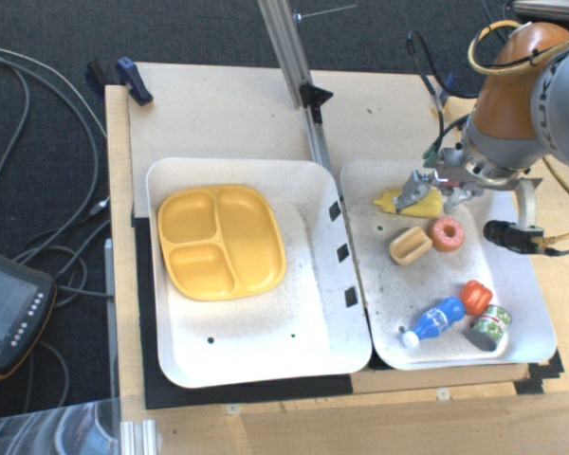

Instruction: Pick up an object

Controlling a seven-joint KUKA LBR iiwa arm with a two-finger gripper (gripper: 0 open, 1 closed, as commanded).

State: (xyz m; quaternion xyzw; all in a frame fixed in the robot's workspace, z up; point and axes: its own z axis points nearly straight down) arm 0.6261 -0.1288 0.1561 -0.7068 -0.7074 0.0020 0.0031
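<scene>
Over the right bin (541, 335), hand (419, 190) touches yellow wedge (408, 203)

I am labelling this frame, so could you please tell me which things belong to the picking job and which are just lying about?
Job:
gripper
yellow wedge-shaped toy
pink ring doughnut
tan bread roll
blue plastic bottle

Lying about:
yellow divided plate
blue clamp

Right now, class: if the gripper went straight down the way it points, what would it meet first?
Most likely the yellow wedge-shaped toy in the right bin: the gripper hangs right over it. Depth is hard to judge from this slanted view.
</scene>
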